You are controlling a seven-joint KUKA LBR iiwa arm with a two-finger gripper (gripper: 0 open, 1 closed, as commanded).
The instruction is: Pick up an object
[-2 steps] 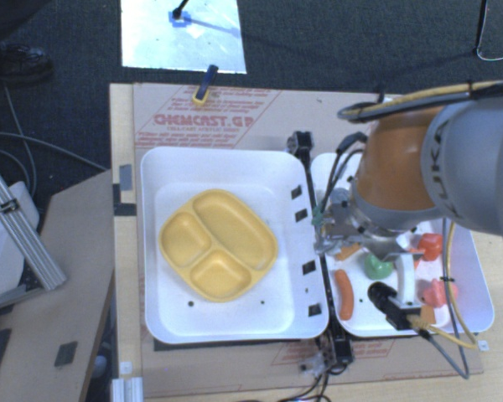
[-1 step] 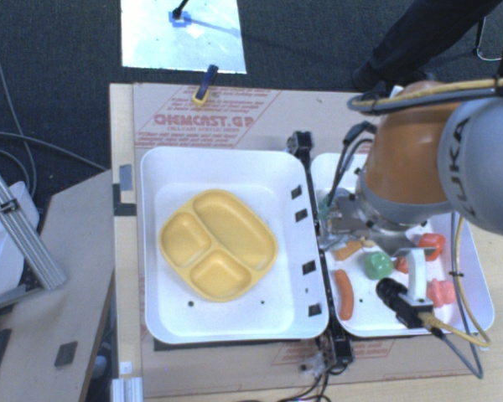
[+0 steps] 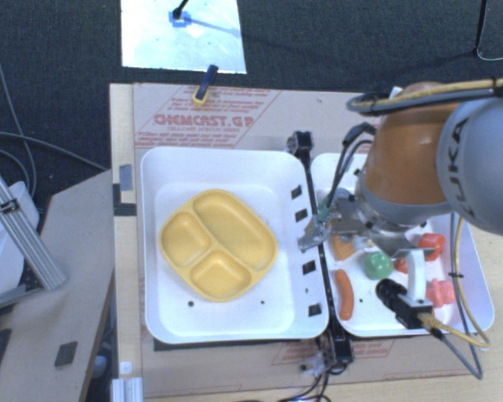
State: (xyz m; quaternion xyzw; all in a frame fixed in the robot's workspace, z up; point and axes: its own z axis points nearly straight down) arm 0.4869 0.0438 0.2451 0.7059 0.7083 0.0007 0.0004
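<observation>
Green ball (image 3: 378,265) lies in the right-hand bin (image 3: 479,304), just beside the gripper (image 3: 342,231); an orange bit (image 3: 344,247) sits close by; a long red sausage (image 3: 344,293) lies nearer the front; a red toy (image 3: 432,243) and a pink toy (image 3: 440,291) lie further right; I cannot tell if the gripper is open or closed; the arm (image 3: 419,157) hangs over this bin; a yellow plate (image 3: 220,243) rests in the left-hand bin (image 3: 176,174).

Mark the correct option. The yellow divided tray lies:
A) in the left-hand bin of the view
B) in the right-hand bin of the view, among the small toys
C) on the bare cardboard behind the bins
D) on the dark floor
A: the yellow divided tray lies flat in the middle of the left-hand bin, inside its white walls.
</observation>
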